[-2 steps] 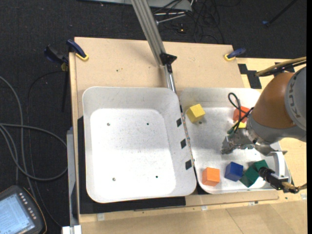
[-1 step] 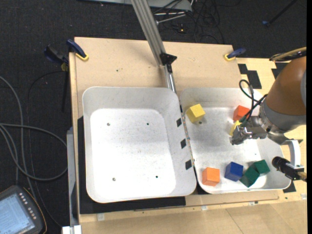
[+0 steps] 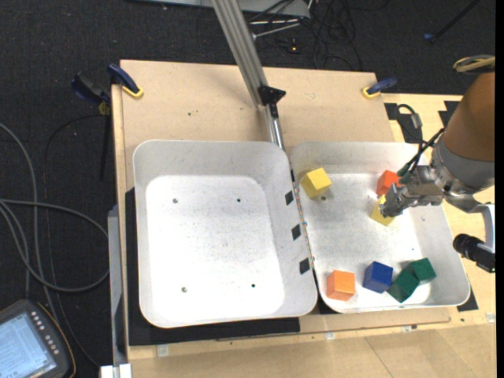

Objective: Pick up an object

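My gripper (image 3: pixel 391 205) hangs low over the right bin (image 3: pixel 354 235), at its right side. Directly under it lies a small yellow block (image 3: pixel 383 216), partly covered by the gripper. An orange-red block (image 3: pixel 386 181) sits just behind the gripper. A larger yellow cube (image 3: pixel 316 183) rests near the bin's back left. Along the front of the bin lie an orange cube (image 3: pixel 341 284), a blue cube (image 3: pixel 378 276) and two green blocks (image 3: pixel 413 278).
The left bin (image 3: pixel 209 235) stands beside the right one on the wooden bench. A metal pole (image 3: pixel 244 46) slants in from the top to the gap between the bins. Blue and yellow clamps (image 3: pixel 124 80) hold the bench's back corners.
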